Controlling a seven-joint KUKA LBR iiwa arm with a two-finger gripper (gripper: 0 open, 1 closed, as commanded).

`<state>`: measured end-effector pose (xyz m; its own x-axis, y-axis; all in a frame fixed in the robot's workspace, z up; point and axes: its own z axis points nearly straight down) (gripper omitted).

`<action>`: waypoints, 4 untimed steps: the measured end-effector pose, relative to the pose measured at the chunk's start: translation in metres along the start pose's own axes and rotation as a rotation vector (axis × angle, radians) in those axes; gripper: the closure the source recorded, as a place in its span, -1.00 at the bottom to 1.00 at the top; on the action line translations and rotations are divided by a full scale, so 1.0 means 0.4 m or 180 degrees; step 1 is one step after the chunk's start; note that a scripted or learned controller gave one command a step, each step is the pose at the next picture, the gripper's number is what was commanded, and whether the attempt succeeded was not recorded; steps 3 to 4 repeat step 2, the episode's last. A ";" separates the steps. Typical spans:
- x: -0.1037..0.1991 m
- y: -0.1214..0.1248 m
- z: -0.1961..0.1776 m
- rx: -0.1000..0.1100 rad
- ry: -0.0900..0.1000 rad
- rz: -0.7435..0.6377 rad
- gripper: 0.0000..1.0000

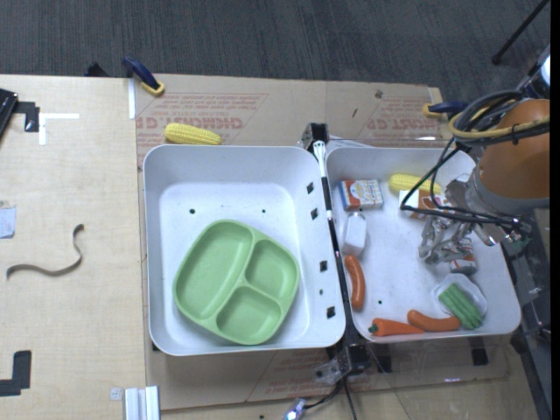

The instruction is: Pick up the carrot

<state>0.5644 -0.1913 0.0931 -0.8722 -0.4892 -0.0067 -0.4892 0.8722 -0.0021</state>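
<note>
Camera view looks down on a left shallow white bin [157, 261] carrying a pale green three-compartment plastic plate [236, 281] toward its near side, with bare floor along its far wall. Outside that bin's far left corner a yellow toy corn cob [192, 133] lies on the cardboard. The right white bin [385, 160] is more crowded: a small printed box [361, 193] near its far left corner, a white block [353, 233] just below it, and a reddish toy sausage [355, 283] along the left wall. The slim orange toy carrot with a green tip [395, 327] lies flat along the near wall, its green end toward the near left corner, tip to tip with an orange-red sausage-like piece [432, 322]; open floor lies just behind it. A green ridged item in clear wrap [461, 304] sits at the near right corner. The metal two-finger gripper [446, 239] hangs over the right side, well apart from the carrot; how far its claw stands open I cannot tell, the metal blurring together.
</note>
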 end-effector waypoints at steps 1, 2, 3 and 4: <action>0.156 0.077 0.001 -0.0007 0.0007 -0.0221 1.00; 0.125 0.106 0.000 -0.0005 0.0003 -0.1135 1.00; 0.125 0.106 0.000 -0.0005 0.0003 -0.1135 1.00; 0.125 0.106 0.000 -0.0005 0.0003 -0.1135 1.00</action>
